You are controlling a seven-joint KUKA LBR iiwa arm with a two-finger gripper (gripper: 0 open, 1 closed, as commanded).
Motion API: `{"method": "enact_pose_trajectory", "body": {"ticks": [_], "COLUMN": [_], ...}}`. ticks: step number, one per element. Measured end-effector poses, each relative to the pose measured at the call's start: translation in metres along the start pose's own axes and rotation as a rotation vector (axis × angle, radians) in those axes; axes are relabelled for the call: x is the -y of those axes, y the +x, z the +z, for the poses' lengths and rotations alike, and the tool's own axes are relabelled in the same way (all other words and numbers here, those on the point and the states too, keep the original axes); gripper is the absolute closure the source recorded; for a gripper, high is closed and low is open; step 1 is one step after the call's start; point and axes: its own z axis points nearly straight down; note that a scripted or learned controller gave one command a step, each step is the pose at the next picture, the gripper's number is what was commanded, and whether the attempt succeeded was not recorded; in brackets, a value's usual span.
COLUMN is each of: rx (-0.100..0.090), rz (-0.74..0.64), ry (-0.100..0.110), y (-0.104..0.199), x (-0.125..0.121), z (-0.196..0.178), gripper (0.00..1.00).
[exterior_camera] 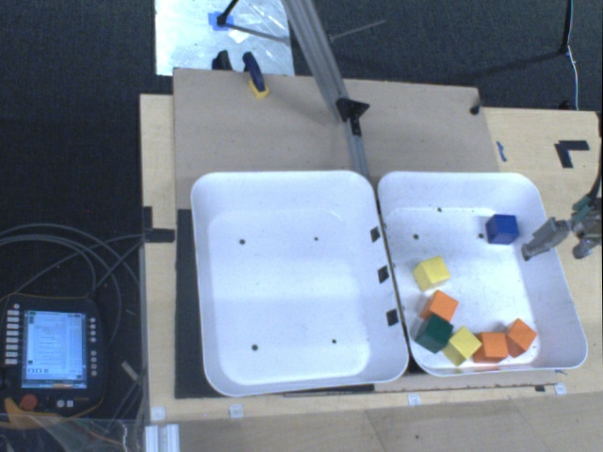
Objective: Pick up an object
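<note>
Several small cubes lie in the right bin (551, 290). A blue cube (501, 228) sits near the bin's far right. A yellow cube (431, 272) lies towards the middle. Along the near side cluster an orange cube (440, 305), a dark green cube (434, 332), a second yellow cube (464, 344) and two more orange cubes (493, 346) (521, 335). My gripper (562, 246) hangs over the bin's right rim, just right of the blue cube. It is open, with nothing between its fingers (541, 241).
The left bin (203, 252) stands beside the right one on the brown bench. A grey pole (320, 50) slants in from the top to a black clamp behind the bins. A teach pendant (52, 351) with cables lies at the lower left.
</note>
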Motion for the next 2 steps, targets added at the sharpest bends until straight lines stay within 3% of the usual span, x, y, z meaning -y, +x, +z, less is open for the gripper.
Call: {"method": "enact_pose_trajectory", "body": {"ticks": [1,2], "rx": [0.0,-0.002], "rz": [0.001,0.003], "ry": [-0.001,0.004], "y": [0.0,0.005], "x": [0.0,0.004], "z": [0.0,0.06], "gripper": [0.0,0.0]}}
